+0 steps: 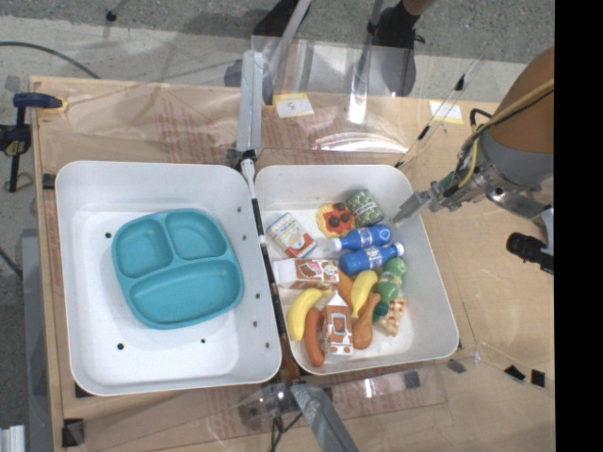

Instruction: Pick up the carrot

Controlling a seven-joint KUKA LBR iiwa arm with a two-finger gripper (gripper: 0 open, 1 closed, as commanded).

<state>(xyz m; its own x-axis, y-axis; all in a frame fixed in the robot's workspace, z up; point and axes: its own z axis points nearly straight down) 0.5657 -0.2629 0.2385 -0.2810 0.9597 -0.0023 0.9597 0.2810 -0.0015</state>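
Observation:
The carrot (366,320) is a short orange piece lying at a slant in the heap of toy food at the front of the right bin (433,290). It is packed between a yellow piece (363,285), a small carton (337,328) and a green piece (388,285). My gripper (400,217) hangs over the right bin's right rim, pointing down and to the left towards two blue bottles (367,249). It stands well behind the carrot, apart from it, with nothing seen in it.
The right bin also holds a banana (300,311), a sausage (313,335), a snack box (290,234), a pizza piece (334,218) and a green can (365,207). A teal divided plate (177,266) lies in the left bin (75,252). Clear panels stand behind the bins.

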